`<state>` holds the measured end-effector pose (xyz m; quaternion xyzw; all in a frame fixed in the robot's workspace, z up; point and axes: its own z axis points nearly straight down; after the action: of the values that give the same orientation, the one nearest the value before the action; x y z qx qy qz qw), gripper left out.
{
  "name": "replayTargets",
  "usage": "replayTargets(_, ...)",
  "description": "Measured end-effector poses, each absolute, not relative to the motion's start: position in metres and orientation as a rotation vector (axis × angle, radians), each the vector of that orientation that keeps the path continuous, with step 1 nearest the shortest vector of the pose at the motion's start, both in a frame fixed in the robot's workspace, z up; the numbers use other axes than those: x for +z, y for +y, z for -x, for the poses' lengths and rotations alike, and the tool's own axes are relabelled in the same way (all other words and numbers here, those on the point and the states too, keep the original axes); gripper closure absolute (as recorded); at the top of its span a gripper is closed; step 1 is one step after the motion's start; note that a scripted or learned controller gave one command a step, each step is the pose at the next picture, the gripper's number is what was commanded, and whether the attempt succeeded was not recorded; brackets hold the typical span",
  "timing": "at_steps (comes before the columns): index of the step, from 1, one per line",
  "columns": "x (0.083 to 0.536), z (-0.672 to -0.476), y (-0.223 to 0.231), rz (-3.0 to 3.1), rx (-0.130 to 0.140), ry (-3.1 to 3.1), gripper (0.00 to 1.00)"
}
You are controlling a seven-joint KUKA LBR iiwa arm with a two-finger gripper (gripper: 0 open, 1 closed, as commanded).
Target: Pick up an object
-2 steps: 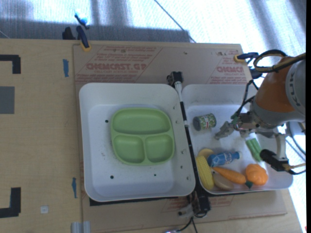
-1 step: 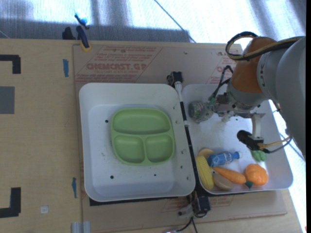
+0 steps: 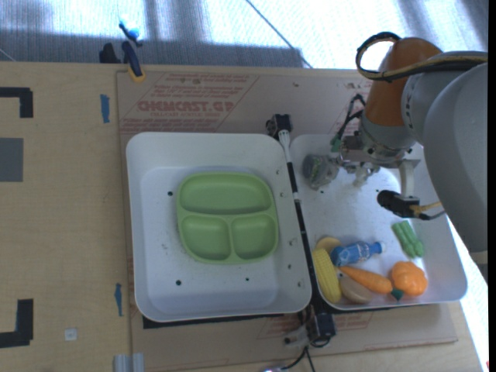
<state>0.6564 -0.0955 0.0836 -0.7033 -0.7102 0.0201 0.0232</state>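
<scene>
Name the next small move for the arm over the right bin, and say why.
Probably a short descent onto the grey object. The gripper sits at the right bin's far end, right beside that object, while the carrot, corn and blue bottle lie clustered at the near end.

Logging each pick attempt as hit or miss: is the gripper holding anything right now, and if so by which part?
It cannot be told. The gripper is low in the right bin, next to a blurred grey object, but no object is seen between the fingers.
</scene>
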Motion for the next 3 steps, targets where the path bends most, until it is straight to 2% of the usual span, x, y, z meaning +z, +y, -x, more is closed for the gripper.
replayTargets(1, 0.21, -0.668, -0.133, 2.224, -0.003, -2.226, 0.0)
replayTargets(2, 0.094, -0.593, -0.097, 2.222, -0.001, -2.223, 0.0)
replayTargets(3, 0.087, -0.535, -0.098, 2.224, -0.004, -2.224, 0.0)
